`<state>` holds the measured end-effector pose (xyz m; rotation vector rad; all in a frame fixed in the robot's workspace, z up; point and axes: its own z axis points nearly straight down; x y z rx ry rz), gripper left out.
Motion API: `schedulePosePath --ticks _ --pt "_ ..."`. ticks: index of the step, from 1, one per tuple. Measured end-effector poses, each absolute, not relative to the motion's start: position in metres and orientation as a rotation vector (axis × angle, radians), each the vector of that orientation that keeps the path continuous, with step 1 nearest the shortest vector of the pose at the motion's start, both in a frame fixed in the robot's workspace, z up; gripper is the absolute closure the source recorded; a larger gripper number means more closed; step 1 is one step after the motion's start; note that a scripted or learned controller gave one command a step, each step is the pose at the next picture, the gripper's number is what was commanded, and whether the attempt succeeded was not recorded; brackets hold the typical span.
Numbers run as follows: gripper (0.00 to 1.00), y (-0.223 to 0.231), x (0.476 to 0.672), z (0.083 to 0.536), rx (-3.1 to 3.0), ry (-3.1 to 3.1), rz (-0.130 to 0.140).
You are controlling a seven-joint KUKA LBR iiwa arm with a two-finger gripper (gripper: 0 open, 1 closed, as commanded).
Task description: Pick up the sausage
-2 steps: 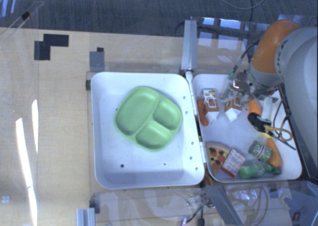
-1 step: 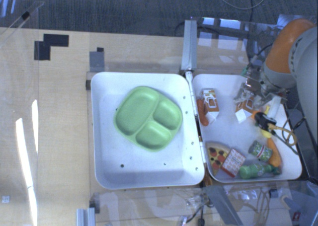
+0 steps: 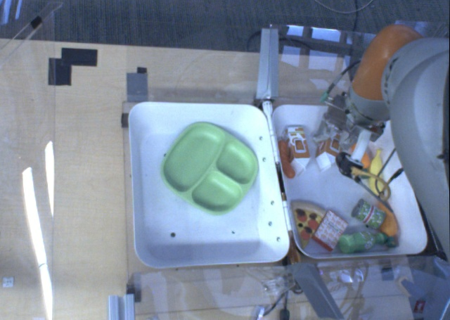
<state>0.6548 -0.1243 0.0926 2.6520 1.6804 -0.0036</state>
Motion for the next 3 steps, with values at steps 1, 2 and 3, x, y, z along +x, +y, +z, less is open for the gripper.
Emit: schedulePosePath --ticks 1,2,3 --pt "1.0 -0.123 0.656 0.103 2.644 1.691 -0.003" --pt "1.0 -0.153 0.568 0.094 2.32 2.091 0.021" --pt "1.0 -0.195 0.6 0.093 2.432 1.985 0.018"
